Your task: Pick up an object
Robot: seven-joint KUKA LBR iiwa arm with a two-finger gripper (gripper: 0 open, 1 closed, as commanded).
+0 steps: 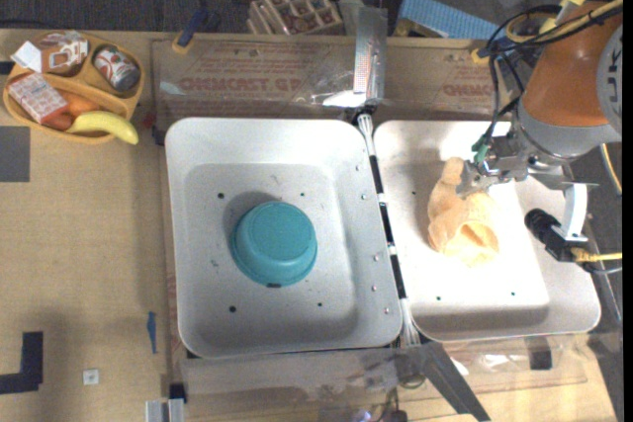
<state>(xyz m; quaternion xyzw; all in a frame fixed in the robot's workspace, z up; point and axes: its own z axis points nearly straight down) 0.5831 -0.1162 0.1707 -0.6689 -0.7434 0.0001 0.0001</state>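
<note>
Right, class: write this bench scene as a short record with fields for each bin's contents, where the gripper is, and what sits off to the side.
left bin: teal bowl, upside down, near the middle
right bin: pale orange cloth, crumpled
gripper: over the right bin, at the cloth's upper edge; grip cannot be judged
arm: reaches in from the right
tray: off the bins at far left, with a banana and other toy food

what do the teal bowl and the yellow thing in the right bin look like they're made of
Teal bowl: likely hard plastic; smooth, matte, even colour, crisp round rim, lying upside down. Yellow thing: probably soft cloth or a plush; rumpled folds, limp irregular outline, no shine.
</note>
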